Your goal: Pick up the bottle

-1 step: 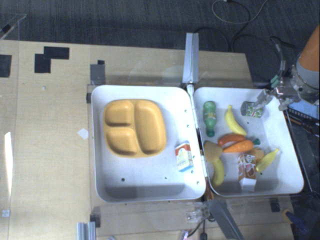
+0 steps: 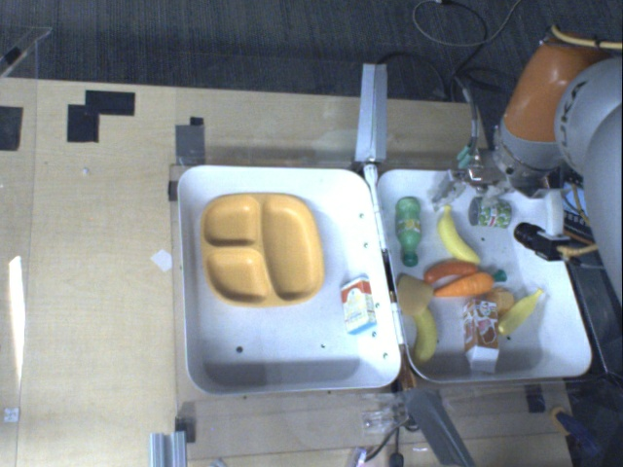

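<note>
The bottle [image 2: 408, 228] is small and green with a pale label. It lies along the left wall of the right bin [image 2: 574, 353], cap toward the front. My gripper [image 2: 484, 195] hangs over the far part of the same bin, to the right of the bottle and apart from it, with a yellow banana [image 2: 456, 236] between them. Below the gripper is a small white and green item [image 2: 493, 213]; I cannot make out whether it is held.
The right bin also holds a carrot [image 2: 469, 284], a red sausage [image 2: 448, 269], a pear-like fruit [image 2: 421, 321], a juice carton [image 2: 480, 332] and a second banana [image 2: 522, 308]. The left bin [image 2: 292, 368] holds a yellow divided plate [image 2: 263, 246] and a small carton [image 2: 358, 305].
</note>
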Robot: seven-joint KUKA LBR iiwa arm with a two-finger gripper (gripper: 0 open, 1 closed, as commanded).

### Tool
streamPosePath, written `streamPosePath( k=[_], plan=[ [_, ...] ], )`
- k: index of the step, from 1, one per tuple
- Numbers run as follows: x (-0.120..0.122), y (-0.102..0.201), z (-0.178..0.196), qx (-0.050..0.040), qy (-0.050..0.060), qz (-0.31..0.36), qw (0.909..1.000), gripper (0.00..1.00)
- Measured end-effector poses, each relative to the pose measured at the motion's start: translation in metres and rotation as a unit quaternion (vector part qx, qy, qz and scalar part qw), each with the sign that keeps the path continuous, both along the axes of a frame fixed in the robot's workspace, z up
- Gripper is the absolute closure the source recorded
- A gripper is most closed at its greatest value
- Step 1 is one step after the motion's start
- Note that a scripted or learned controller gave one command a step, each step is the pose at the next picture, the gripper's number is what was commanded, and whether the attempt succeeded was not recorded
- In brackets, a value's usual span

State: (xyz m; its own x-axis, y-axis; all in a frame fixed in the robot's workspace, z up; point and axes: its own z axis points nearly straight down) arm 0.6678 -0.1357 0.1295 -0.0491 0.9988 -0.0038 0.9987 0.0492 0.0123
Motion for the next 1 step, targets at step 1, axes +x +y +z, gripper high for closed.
streamPosePath(
  k=[1],
  plan=[
    [0.0042,0.0533,-0.0423,0.0027,0.002,-0.064,0.9980,0.00]
  ],
)
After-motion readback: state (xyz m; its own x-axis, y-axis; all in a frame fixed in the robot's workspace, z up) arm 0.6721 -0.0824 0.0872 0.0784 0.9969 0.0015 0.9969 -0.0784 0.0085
